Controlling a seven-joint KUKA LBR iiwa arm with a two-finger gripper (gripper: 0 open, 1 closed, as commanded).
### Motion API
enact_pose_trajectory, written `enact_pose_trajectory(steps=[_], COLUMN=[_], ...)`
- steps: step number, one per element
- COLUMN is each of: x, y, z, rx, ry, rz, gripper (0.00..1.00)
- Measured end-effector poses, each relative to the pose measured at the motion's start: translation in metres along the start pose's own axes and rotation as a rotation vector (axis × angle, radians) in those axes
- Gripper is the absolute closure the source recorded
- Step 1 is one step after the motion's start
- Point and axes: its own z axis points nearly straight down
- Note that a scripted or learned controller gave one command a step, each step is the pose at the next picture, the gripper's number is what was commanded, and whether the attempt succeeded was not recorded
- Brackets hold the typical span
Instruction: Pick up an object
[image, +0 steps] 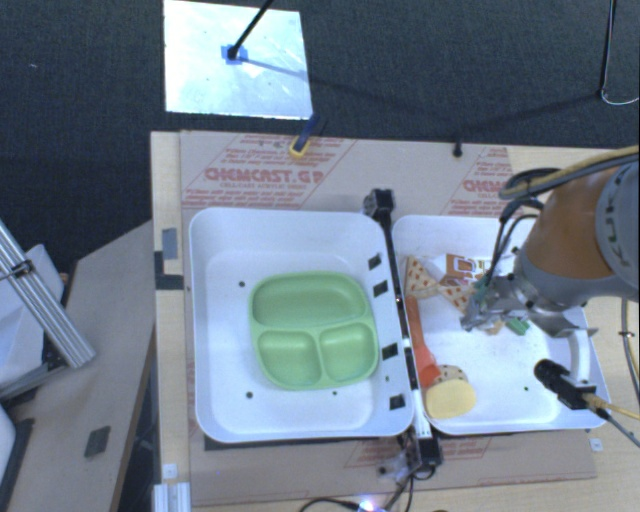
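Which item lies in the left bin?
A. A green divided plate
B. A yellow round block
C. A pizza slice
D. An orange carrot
A: the green plate, with three compartments, sits in the left bin; the carrot, yellow block and pizza slice all lie in the right bin.
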Motion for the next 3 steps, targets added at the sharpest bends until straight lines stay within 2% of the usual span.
enact_pose_trajectory(steps=[2, 3], x=[0.001, 0.031], y=[0.004, 0.043], z=[-0.085, -0.091], rx=[0.0, 0.0], ry=[0.0, 0.002], rz=[-0.001, -0.005], gripper=[1.0, 1.0])
